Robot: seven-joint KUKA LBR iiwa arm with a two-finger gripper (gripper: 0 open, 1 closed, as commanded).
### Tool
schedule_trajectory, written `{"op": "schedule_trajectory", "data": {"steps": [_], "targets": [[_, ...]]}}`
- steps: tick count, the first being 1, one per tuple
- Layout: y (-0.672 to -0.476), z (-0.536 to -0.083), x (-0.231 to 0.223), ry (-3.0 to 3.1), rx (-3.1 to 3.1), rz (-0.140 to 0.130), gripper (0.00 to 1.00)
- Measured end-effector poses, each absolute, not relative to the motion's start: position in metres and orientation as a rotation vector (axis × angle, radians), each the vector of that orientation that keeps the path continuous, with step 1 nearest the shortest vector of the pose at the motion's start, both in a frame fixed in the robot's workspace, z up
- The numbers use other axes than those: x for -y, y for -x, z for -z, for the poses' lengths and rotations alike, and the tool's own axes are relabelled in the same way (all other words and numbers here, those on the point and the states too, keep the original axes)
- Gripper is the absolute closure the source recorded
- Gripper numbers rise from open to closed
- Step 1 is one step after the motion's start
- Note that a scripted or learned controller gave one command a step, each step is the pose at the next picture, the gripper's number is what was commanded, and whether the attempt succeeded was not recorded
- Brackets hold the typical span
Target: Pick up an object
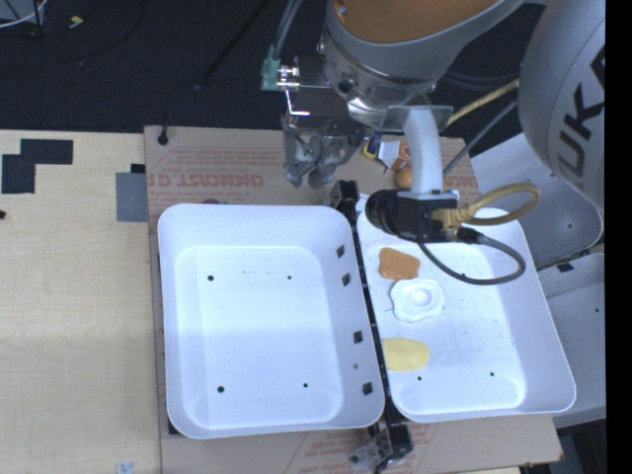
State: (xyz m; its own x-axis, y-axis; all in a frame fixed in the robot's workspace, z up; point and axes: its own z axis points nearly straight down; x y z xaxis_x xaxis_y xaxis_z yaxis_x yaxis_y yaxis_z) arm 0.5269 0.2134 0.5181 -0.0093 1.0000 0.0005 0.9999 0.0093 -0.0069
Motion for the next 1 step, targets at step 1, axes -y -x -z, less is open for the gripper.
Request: {"op": "schedule_trajectory", "data": {"steps": [1], "targets": [[-0.5573,-0.4675,-0.1508,2.226,2.213,-0.013,1.0]]}}
